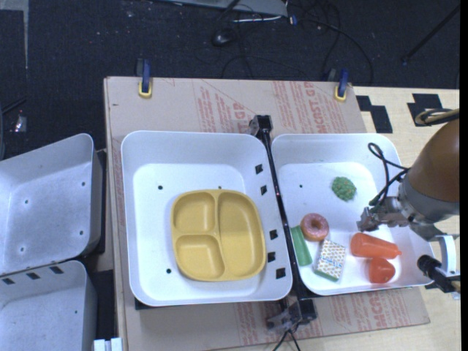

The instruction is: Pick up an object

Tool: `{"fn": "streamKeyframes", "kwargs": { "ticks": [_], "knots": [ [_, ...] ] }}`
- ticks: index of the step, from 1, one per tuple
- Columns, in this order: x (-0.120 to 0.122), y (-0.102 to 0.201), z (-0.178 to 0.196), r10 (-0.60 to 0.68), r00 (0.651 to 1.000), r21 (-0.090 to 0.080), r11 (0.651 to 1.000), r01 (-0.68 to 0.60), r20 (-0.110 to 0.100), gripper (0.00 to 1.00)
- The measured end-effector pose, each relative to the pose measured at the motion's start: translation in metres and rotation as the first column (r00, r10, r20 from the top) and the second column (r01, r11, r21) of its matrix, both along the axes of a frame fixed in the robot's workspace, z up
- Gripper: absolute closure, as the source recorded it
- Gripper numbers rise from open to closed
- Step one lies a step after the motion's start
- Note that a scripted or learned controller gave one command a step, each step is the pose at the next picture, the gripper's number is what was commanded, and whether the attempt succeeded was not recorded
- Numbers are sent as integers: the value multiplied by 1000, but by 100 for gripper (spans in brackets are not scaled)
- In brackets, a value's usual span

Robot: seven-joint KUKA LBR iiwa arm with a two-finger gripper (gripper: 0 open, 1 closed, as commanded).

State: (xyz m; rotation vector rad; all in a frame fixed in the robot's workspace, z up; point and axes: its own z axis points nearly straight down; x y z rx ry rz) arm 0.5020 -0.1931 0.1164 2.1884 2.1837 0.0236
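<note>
Arm: you see it [439, 174] reach in from the right, its orange band over the right bin's far side.
Claw: your claw [373, 219] sits low in the right bin [322, 148], just above the carrot's left end. I cannot tell its state; the view is too dark and small there.
Carrot: orange, lying across [374, 246], right beside the claw, possibly touching it.
Tomato: red piece [381, 270] just in front of the carrot, near the bin's front wall.
Donut: pink ring [315, 227], mid-bin, left of the claw.
Broccoli: green lump [344, 188], toward the back, apart from the rest.
Green stick: lies along the left wall [300, 245].
Patterned box: tilted [330, 259], between stick and carrot.
Left bin: white [190, 148], holds a yellow divided plate [218, 235].
Bench: brown board [197, 101] under both bins.
</note>
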Motion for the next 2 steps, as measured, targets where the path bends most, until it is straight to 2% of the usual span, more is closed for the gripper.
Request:
{"fn": "streamKeyframes", "kwargs": {
  "ticks": [1, 2],
  "knots": [
    [-3, 1, 62, 5, 999, 23, 1000, -4, -42, 100],
    [-9, 5, 121, 6, 999, 23, 1000, -5, -42, 100]
  ]
}}
